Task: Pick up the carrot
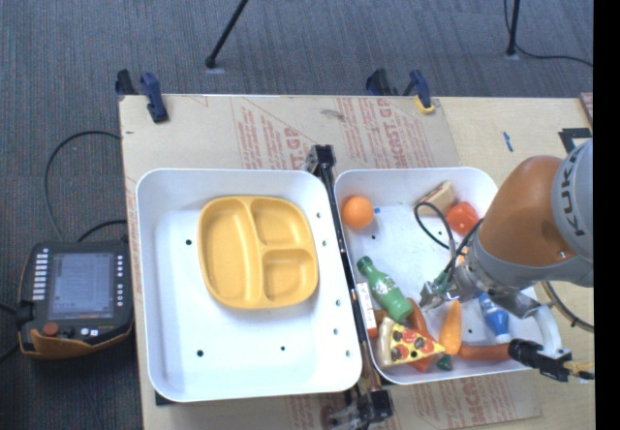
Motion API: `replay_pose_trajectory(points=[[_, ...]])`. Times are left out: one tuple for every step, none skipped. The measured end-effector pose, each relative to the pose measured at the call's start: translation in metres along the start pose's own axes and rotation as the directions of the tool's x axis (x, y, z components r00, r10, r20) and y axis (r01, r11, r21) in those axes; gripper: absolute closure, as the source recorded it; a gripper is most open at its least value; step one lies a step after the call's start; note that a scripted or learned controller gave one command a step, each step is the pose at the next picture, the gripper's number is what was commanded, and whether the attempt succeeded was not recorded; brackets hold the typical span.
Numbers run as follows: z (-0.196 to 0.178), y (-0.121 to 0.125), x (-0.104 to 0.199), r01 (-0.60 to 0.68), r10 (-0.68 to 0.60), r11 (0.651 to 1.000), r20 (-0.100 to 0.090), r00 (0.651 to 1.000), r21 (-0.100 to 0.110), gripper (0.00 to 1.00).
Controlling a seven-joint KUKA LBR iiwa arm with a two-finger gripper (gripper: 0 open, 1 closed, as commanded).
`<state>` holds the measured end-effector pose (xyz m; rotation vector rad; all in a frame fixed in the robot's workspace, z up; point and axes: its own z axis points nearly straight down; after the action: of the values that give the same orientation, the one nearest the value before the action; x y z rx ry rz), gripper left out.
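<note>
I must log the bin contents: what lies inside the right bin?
Right bin holds an orange ball, green bottle, pizza slice, carrot. The arm covers part of it.

arm (542, 225): grey casing, rounded, broad orange band above wrist
marking: dark letters "KU" on grey shell
cable: thin black loop beside the wrist
gripper (438, 294): small, dark metal

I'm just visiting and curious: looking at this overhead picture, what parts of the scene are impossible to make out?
- Gripper, camera view: the arm's wrist covers it from above, so its fingers can't be judged.
- Carrot: its upper end disappears beside the gripper; contact is unclear.
- Blue-capped item: partly under the arm, too small to identify.
- Red object: the arm and a black cable overlap it.
- Handheld screen beside the bench: text too small to read.
</note>
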<state>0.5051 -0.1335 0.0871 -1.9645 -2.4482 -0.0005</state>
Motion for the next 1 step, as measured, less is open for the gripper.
replay_pose_trajectory(points=[[-0.1331, 0.0444, 0.0831, 0.051, -0.051, 0.999, 0.002, 0.999, -0.002, 1.00]])
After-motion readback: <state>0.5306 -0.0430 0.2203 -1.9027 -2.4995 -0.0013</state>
